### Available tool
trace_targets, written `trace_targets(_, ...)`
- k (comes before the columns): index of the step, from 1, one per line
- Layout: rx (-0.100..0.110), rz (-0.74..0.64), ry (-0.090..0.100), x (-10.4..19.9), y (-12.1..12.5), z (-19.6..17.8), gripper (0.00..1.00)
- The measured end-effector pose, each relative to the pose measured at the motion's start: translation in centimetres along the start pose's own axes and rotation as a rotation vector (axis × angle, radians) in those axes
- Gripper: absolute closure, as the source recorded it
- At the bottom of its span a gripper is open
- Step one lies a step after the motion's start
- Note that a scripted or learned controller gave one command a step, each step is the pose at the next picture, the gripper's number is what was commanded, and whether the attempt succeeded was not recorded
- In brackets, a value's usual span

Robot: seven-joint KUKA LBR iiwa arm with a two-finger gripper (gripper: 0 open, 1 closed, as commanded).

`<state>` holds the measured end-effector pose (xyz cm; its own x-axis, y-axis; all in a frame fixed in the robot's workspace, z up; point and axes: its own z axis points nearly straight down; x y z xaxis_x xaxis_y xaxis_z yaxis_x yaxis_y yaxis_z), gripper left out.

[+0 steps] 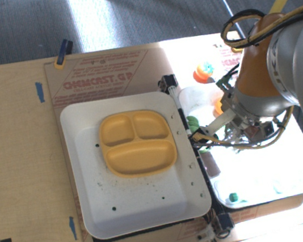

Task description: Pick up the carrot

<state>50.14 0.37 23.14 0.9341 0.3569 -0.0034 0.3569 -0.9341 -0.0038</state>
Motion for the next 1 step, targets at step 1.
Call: trace_targets(1,0.001,0.037,0.0,-0.11,-6.04,1.34,1.0)
